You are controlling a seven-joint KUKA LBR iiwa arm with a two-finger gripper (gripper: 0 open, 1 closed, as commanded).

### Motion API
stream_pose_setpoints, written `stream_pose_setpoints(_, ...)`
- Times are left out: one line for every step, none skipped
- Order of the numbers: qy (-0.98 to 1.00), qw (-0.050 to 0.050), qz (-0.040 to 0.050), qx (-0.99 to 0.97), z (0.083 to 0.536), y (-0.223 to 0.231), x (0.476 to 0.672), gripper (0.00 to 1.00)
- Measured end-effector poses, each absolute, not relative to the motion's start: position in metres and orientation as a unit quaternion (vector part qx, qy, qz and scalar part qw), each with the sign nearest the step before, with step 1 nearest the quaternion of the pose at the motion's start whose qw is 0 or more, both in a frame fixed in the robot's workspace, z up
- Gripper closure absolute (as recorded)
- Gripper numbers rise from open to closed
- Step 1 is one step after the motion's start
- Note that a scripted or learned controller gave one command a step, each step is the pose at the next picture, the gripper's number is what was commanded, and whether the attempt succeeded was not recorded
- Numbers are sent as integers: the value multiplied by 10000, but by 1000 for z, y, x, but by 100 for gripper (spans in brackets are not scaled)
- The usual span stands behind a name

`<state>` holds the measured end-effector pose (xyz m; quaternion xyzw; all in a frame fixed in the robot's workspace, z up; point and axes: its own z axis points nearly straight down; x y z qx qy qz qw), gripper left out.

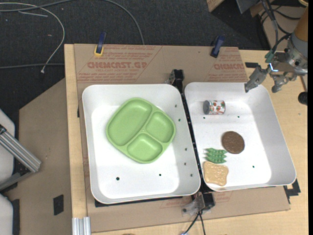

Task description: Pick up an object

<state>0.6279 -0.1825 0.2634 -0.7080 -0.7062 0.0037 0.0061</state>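
Note:
In the right bin [259,131] lie a small can on its side [214,107], a brown round disc [233,142], a green leafy piece [215,155] and a tan toast-like slice [215,174]. My gripper [267,80] hangs at the bin's far right corner, above its rim. Its two fingers are spread apart with nothing between them. It is well to the right of the can and apart from every object.
The left bin [98,146] holds a green three-compartment plate [141,129]. Two blue clamps [100,43] [217,46] grip the cardboard base at the back. Cables and boxes crowd the upper right beside the arm.

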Motion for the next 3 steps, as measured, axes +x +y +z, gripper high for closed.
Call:
stream_pose_setpoints(-7073,4,0,-7069,271,-182,630,0)
stream_pose_setpoints(-7076,26,12,-7066,228,-176,631,0)
stream_pose_setpoints(-7075,27,11,-7067,183,-168,629,0)
